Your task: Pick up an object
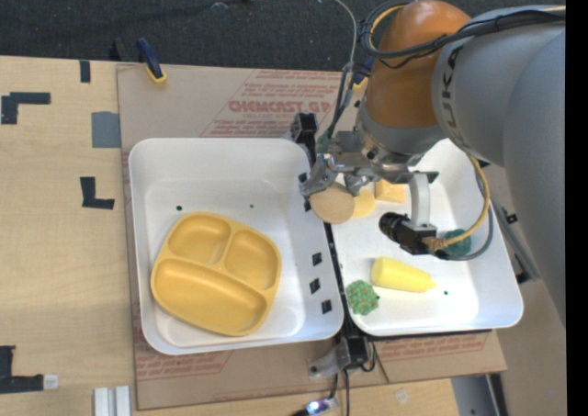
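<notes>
Fingers (333,186) state unclear; they hang over a tan disc (333,208), arm (478,102) bent down.

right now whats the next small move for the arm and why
Probably a short straight descent onto the tan round piece, then a close. The tool sits right over it at the right bin's left edge, so it looks like the nearest target. The yellow corn piece and green piece lie further off.

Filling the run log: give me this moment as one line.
gripper: over right bin's left edge, above round tan piece | grasp: unconfirmed | right bin: yellow corn, green broccoli | left bin: yellow divided plate
</notes>
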Controlling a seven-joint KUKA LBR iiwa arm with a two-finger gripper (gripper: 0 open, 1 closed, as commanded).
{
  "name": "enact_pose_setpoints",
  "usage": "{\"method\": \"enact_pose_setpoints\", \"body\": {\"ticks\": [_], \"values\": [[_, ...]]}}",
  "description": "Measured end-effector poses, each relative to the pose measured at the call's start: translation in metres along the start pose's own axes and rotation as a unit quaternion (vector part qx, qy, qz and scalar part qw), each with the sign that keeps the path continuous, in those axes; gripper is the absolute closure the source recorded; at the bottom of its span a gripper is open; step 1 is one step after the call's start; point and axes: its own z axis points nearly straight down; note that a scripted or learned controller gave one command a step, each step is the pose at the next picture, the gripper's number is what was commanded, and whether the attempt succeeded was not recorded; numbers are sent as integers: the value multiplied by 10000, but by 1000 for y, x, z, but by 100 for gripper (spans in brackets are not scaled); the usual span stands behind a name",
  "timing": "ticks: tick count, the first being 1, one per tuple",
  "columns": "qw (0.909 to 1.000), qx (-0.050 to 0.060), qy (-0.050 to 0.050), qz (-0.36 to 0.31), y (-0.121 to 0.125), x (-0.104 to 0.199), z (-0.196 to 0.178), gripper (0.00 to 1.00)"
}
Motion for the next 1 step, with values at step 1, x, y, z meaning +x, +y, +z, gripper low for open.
{"method": "enact_pose_setpoints", "body": {"ticks": [1], "values": [[10000, 15, -4, 2, -7, 60, 14, 100]]}}
